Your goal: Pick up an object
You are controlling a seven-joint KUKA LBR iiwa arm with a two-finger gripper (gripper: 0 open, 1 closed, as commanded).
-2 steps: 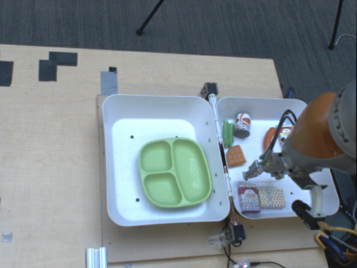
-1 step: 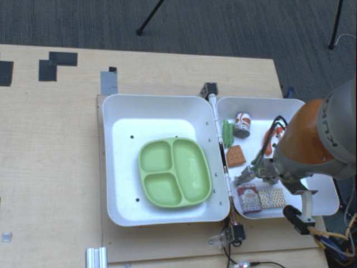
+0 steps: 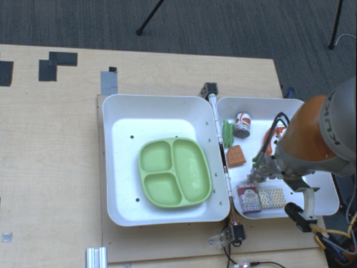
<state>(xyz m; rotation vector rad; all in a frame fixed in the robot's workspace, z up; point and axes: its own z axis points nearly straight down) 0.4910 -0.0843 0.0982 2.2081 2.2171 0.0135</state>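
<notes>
Legibly, nothing: the small packets carry printing, but none of it can be read at this size. The right bin holds a small can with a red-and-white label near its far wall, a green object lying along the left wall, an orange waffle-textured piece just below that, and two flat items side by side near the front wall: a packet with red print and a pale patterned block.

The arm, grey with its orange band, reaches over the right bin from the right. The gripper points down into the bin, just above the red-print packet and just right of the orange piece. Its fingers are too small and too cluttered by cabling to make out; I cannot tell how far apart they stand, and nothing is visibly held between them. Whether the tip touches the packet cannot be told either.

The left bin contains a light green divided plate with three compartments, well apart from the gripper, across the wall between the bins.
</notes>
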